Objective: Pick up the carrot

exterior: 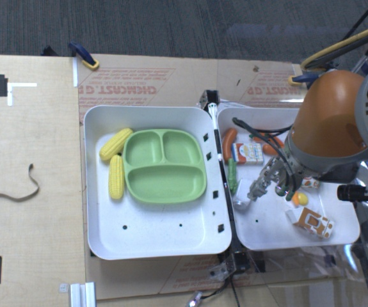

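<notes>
The carrot [228,144] is a slim orange piece lying lengthwise along the left wall of the right bin [337,235], with a green piece [232,175] just below it. My gripper [260,187] hangs low over the middle of the right bin, to the right of and a little nearer than the carrot, apart from it. I see nothing held in it. The grey arm with its orange band [334,117] covers the bin's right part.
A red and white carton [248,153] lies right of the carrot, with another orange item [274,148] partly under the arm. A small yellow-orange item [299,199] and an orange-patterned box [313,222] lie near the front right. The left bin [158,235] holds a green divided plate [165,166] and two corn cobs [115,144].
</notes>
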